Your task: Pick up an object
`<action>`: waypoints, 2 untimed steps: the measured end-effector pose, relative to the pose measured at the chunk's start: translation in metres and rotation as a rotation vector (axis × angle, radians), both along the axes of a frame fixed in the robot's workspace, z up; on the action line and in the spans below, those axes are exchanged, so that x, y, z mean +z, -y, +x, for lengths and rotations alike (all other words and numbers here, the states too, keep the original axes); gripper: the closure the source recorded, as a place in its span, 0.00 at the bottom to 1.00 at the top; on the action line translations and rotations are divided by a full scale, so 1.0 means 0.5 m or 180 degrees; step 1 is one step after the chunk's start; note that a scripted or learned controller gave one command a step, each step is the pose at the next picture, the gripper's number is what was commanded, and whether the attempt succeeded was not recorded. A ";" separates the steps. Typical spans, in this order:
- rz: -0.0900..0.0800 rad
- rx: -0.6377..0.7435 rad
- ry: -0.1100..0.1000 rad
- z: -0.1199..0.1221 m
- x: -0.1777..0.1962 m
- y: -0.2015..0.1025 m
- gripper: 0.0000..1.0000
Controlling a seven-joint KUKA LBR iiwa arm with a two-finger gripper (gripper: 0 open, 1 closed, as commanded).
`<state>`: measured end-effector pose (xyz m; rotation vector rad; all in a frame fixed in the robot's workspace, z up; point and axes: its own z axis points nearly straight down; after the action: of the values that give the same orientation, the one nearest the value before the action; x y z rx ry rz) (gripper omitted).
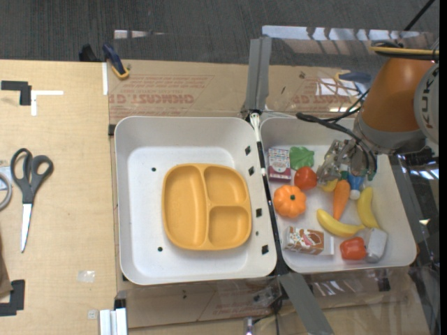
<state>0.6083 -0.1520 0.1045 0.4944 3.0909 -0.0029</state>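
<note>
Arm (412,96): grey casing with a broad, rounded orange band (391,93) above the wrist (glossy, catching window reflections). Black cables (328,121) trail off the wrist. Claw (347,160): small metallic grey assembly of bare metal parts, detail too fine to make out.

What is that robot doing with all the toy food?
The arm reaches into the right bin, which holds toy food. Its gripper hovers over the carrot, near the tomato. It isn't holding anything that I can see. The left bin holds a yellow tray.
</note>
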 end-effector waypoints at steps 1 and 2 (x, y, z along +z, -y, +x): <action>0.0007 0.0803 -0.0033 -0.198 -0.025 -0.048 1.00; 0.0016 -0.0895 -0.0028 -0.260 -0.025 0.057 1.00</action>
<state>0.4786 -0.1807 0.0920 0.9253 3.0006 0.0001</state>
